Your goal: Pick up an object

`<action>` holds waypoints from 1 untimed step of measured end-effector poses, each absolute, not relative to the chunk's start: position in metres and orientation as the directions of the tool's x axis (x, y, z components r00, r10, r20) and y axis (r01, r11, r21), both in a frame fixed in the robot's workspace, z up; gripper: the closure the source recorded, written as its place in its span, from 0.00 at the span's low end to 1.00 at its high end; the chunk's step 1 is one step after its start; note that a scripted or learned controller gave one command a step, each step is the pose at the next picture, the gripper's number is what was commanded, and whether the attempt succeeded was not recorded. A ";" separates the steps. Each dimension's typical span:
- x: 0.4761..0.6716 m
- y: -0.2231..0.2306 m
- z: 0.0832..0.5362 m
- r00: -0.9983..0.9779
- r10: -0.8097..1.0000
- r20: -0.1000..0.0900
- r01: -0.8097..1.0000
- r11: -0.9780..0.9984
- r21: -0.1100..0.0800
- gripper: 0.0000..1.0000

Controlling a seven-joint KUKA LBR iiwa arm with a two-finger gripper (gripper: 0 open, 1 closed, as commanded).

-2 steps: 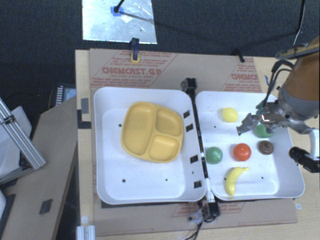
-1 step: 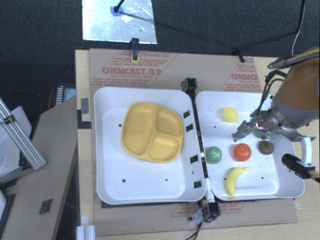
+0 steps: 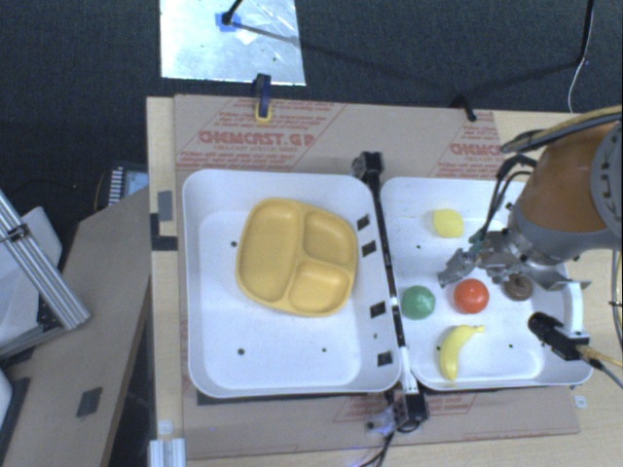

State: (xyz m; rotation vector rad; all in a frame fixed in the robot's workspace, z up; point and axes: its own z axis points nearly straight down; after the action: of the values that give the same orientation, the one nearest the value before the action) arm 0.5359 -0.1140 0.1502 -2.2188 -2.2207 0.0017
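Observation:
The right bin (image 3: 506, 363) holds a small yellow lemon-like fruit (image 3: 448, 223) at the back, a green ball (image 3: 419, 303) by the divider, a red tomato-like ball (image 3: 471, 297) and a yellow banana (image 3: 458, 349) at the front. My gripper (image 3: 484, 264) hangs low over the right bin, just behind and above the red ball, which sits on the bin floor right at its tip. The grey arm with its orange band (image 3: 574, 188) reaches in from the right and hides the bin's right part.
In the left bin (image 3: 209, 348) lies a yellow three-compartment plate (image 3: 297, 256). A black ridge (image 3: 383, 270) divides the two bins. Cables and a black fitting (image 3: 557, 337) trail near the right bin's front right corner.

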 end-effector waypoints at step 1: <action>0.527 -0.116 0.097 0.004 1.000 -0.007 1.000 -0.004 0.005 0.00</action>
State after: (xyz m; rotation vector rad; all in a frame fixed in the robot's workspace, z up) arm 0.5270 -0.1157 0.0974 -2.2320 -2.2230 0.0031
